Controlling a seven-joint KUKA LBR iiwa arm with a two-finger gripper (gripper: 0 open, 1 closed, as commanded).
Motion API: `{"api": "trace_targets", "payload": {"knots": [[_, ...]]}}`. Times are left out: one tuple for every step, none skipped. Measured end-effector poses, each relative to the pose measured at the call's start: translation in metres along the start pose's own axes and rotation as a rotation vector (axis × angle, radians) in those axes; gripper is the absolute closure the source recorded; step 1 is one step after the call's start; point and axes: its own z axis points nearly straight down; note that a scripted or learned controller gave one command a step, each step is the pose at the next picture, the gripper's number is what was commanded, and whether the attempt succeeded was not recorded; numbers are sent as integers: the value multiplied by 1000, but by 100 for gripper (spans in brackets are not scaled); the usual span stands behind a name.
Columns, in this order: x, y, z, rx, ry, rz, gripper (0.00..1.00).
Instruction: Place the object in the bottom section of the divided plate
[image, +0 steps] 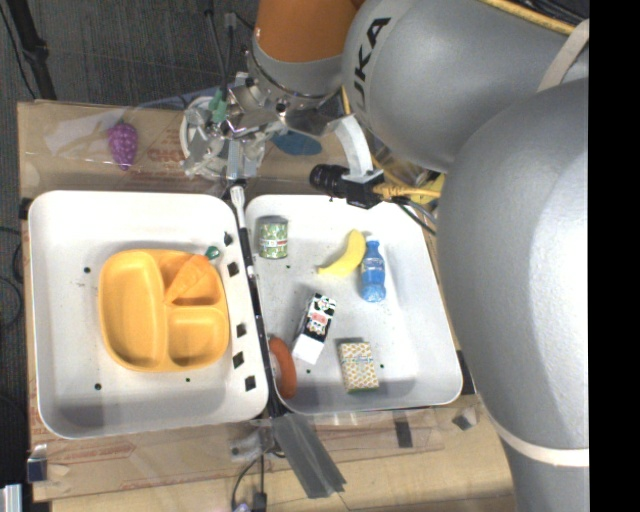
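Observation:
A yellow divided plate (128, 352) lies in the left bin (60, 400). It has one long section on the left and two smaller ones on the right. An orange carrot-like piece (192, 280) with a green tip lies in the upper right section. The lower right section (196, 336) shows only bare yellow. My gripper (236, 165) hangs over the back rim where the two bins meet, above and behind the plate. I see nothing clearly held in it.
The right bin (435, 385) holds a small can (272, 238), a banana (345, 255), a blue bottle (372, 272), a black-and-white box (315, 327), a patterned box (359, 365) and a round orange object (283, 366). A purple item (123, 143) lies behind the bins.

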Motion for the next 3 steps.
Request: {"api": "trace_targets", "payload": {"knots": [[0, 0, 0, 0, 0, 0, 0], [0, 0, 0, 0, 0, 0, 0], [0, 0, 0, 0, 0, 0, 0]]}}
